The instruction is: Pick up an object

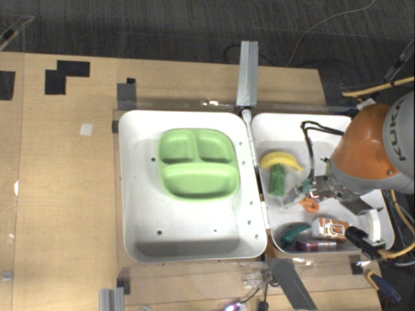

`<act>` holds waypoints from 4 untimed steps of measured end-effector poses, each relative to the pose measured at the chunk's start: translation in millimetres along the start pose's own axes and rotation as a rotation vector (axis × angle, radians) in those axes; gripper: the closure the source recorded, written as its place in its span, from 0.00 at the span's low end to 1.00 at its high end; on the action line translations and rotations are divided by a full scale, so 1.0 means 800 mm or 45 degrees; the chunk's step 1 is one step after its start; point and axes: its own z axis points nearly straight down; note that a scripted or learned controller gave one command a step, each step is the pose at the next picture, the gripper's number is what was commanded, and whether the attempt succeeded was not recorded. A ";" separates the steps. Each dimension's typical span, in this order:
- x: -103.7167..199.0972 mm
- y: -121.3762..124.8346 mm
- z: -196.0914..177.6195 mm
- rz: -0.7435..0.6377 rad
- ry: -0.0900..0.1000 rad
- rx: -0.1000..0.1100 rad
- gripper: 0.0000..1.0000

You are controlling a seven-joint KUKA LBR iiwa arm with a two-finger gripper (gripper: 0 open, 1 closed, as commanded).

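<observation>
— Camera view: where's the gripper (310, 193)?
— Low in the right bin (369, 123), just beside the orange piece (311, 205), near the green block (277, 179) and banana (280, 160). Whether it's open or gripping, I cannot tell.
— Step?
— Likely reaching in; next comes closing, then lifting.

A single fixed camera looks down at a slant from above the bench (58, 193), far enough back to take in both the left bin (139, 225) and right bin (272, 125), with the arm (373, 144) entering from the right
</observation>
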 end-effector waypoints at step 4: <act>-0.031 0.153 0.016 -0.110 0.000 -0.001 0.00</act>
